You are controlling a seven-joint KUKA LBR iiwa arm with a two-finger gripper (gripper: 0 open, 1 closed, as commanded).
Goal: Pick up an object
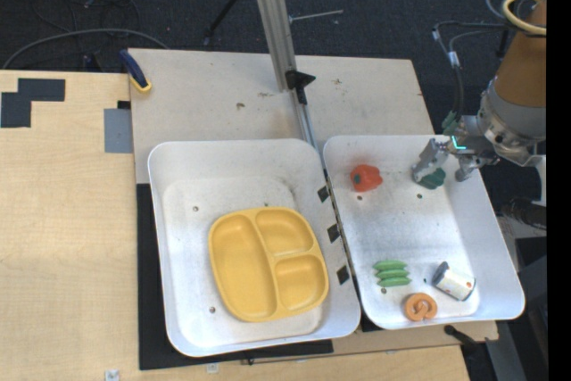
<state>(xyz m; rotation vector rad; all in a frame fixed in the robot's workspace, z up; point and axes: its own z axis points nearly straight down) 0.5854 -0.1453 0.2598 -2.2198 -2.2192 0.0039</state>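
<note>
My pincer hangs over the far right corner of the right bin, fingers spread open around a small dark green object that sits on the bin floor. Just beside it, nearer the far left corner, lies a red pepper. At the near edge: green beans, an orange ring, a white cylinder. In the left bin, a yellow divided tray.
</note>
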